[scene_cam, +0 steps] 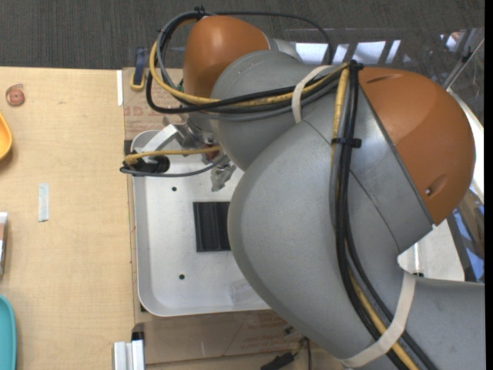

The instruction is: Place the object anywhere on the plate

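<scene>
While my hand (pixel 219 168) hovers in the bin (pixel 162 276), its state unclear, the black block (pixel 209 226) looks stiff; grip its long sides.

Grey arm (pixel 323 230) bulking in from the right, bent over and reaching leftward; orange caps on its joints; yellow and black cables looped along the links; gripper (pixel 219 168) low at the wrist, partly hidden.
</scene>
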